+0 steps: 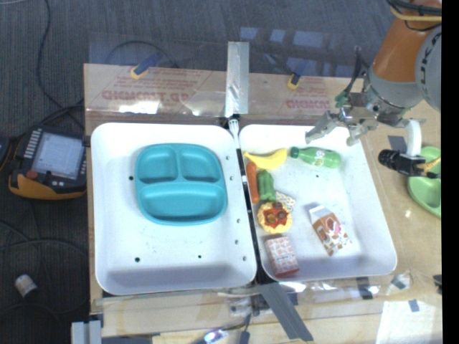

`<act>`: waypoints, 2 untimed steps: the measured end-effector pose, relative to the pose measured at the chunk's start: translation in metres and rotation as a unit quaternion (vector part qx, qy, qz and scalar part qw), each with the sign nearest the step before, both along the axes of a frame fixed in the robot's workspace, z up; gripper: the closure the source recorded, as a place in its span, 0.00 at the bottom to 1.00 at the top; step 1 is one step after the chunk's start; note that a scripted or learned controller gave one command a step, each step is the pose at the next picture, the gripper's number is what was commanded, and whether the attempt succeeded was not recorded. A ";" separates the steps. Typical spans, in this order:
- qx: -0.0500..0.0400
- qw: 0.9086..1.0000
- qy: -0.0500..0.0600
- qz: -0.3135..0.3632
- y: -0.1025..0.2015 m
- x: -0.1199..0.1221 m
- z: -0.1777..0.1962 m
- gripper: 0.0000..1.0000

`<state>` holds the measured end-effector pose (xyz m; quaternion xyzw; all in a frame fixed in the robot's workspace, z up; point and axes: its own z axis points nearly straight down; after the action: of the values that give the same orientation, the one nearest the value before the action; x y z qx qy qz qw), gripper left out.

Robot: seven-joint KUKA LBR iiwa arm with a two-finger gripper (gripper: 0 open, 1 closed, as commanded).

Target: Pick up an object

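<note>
Open jaws [336, 128] just above green bottle [316, 156], not touching, right bin [373, 213]

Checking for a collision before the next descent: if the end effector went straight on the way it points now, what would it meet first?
Probably the green bottle, lying just below the open end effector near the right bin's far edge. Depth is unclear, so it might instead meet the bin floor beside it.

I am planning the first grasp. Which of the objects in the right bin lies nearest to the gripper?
The green bottle, lying on its side at the far end of the right bin, just below the gripper. The other items lie farther away.
</note>
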<state>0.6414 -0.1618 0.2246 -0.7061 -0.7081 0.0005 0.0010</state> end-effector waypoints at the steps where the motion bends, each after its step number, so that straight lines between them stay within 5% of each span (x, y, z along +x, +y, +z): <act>1: -0.001 0.998 0.000 0.066 -0.039 -0.059 -0.075 0.00; 2: 0.001 0.998 0.000 0.069 -0.019 -0.141 -0.130 0.00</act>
<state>0.5005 -0.1809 0.0942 -0.6554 -0.7553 0.0002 0.0018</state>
